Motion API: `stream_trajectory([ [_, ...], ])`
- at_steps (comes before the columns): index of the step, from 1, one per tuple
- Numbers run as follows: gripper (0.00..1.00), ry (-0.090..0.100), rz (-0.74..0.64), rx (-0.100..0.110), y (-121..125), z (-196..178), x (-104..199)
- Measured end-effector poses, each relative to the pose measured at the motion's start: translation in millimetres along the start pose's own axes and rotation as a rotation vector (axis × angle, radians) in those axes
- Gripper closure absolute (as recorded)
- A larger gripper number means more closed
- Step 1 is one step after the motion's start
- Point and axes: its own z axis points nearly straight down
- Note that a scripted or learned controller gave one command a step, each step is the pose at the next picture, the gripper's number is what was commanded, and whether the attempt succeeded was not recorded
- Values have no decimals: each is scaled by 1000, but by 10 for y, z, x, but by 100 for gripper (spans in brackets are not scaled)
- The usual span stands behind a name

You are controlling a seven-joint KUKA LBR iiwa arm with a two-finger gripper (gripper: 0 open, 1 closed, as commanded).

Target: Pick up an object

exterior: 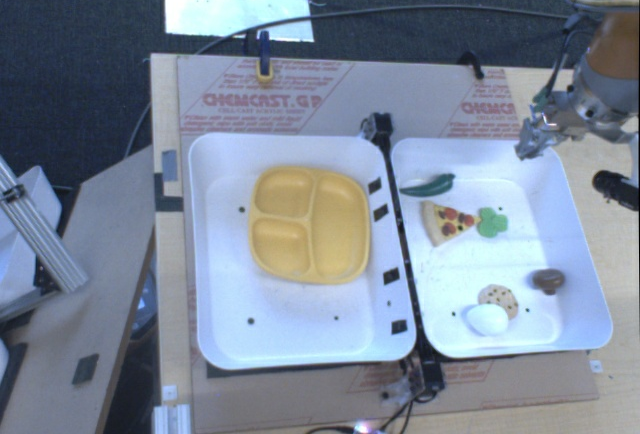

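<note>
The right bin [575, 222] holds a dark green pepper [428, 185], a pizza slice [447, 220], a green broccoli piece [491, 221], a brown lump [547, 279], a cookie [498, 298] and a white egg [488, 319]. My gripper [533, 139] hangs over the bin's far right corner, above and right of the pepper, apart from all the objects. I see nothing between its fingers.
A yellow divided plate [306, 223] lies in the left bin [215, 252]. A black clip strip [392, 232] joins the two bins. Cables [420, 12] run across the back of the bench. A metal bracket [40, 237] stands at the left.
</note>
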Motion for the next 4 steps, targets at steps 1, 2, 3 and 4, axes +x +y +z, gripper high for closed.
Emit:
stream_trajectory([
  [1,100,1,0,3,10,-41,1],
  [2,100,4,-3,5,-114,-137,593],
  [3,100,4,-3,8,-354,-96,1150],
  [4,100,4,-2,7,-585,-176,1595],
])
